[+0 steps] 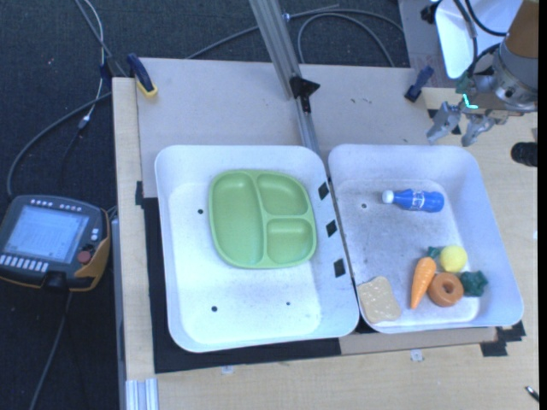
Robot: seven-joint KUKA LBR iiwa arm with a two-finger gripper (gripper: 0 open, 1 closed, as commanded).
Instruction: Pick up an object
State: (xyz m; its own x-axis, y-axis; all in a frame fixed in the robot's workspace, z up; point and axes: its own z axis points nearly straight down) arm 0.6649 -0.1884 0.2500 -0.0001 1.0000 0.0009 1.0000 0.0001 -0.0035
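Above the far corner of the right bin [489,186], the gripper [461,125] hangs open and holds nothing, so it should drop straight over the blue bottle [415,200] lying alone inside, then squeeze

My arm [523,32] runs off the right and top edges, so I can see little of it above the wrist, and my gripper [459,127] is small and blurred enough that I cannot tell how the fingers stand. The green thing [475,282] sits half hidden behind the donut [445,289] and the lemon [454,258], too small to name. The pendant [51,242] is cut by the left edge, and its screen is a glare I cannot read.
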